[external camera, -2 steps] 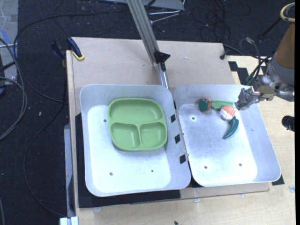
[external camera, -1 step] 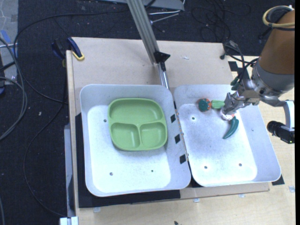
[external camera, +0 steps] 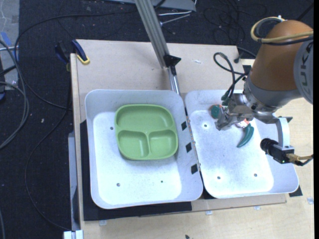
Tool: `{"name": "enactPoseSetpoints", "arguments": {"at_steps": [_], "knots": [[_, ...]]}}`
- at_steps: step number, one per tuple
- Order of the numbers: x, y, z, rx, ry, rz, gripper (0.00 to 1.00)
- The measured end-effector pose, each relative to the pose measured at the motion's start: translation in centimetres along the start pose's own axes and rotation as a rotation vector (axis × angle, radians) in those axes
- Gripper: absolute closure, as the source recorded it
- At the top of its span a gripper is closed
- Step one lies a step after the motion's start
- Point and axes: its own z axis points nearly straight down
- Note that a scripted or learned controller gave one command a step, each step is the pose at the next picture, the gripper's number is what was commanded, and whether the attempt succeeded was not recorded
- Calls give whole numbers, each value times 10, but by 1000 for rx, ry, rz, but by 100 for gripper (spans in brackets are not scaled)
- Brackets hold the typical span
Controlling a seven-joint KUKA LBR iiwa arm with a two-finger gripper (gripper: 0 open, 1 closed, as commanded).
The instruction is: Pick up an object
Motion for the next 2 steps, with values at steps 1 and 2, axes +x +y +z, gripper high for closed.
{"name": "enactPoseSetpoints", "arguments": {"at_steps": [1,2], "knots": [[50,-14,18,1,0,1,100],[104,-22,12,-2,0,0,100]]}}
